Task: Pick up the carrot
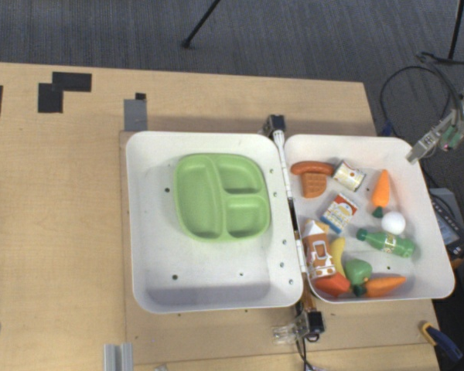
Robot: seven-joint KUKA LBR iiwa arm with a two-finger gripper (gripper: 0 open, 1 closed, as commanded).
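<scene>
An orange carrot with a small green top lies in the right bin, near its far right side, pointing away from me. A second orange carrot-like piece lies along the bin's near wall. My gripper hangs above the right bin's far right corner, up and to the right of the first carrot and apart from it. Nothing shows in the gripper.
The right bin also holds a white egg, a green bottle, small cartons, a hot dog, a green pepper and a banana. A green divided plate sits in the left bin. Cables run at the right.
</scene>
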